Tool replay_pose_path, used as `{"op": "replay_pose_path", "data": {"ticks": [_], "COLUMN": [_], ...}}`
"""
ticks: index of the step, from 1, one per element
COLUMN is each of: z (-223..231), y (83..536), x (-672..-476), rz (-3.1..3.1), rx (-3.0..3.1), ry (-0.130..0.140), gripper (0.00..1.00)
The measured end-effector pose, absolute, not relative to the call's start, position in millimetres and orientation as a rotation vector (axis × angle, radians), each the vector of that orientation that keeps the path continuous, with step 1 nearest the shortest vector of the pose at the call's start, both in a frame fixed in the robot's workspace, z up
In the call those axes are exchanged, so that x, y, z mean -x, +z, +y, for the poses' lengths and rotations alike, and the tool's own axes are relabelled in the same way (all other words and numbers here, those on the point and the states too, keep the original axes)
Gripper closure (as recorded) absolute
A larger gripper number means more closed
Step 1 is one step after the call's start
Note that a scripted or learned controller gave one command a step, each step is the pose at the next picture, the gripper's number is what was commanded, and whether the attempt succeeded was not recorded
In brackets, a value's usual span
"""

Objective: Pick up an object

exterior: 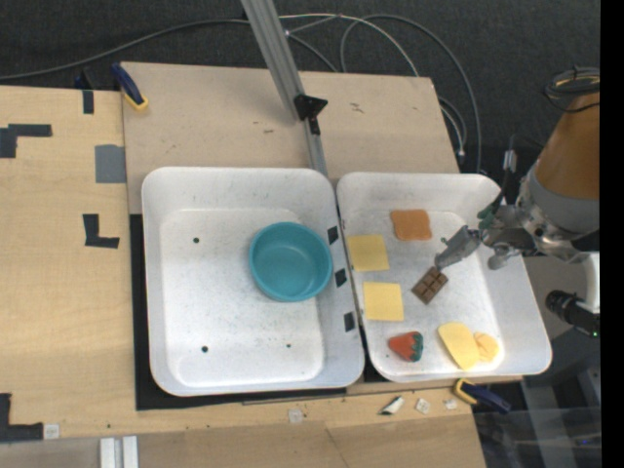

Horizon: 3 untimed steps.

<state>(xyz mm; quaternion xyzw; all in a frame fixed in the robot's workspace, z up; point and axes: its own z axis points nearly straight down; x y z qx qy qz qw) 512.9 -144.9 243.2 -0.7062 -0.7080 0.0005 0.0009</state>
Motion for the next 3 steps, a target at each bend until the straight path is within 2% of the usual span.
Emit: {"op": "replay_pose_path", "data": {"ticks": [1, 3], "z": [-145, -154], "y": [243, 124], "x": [-512.8, -502.4], "rz": [-2.223, -2.217], "rx": [2.218, 2.215], "ry": [0.001, 0.008], "gripper": [0.0, 0.0]}}
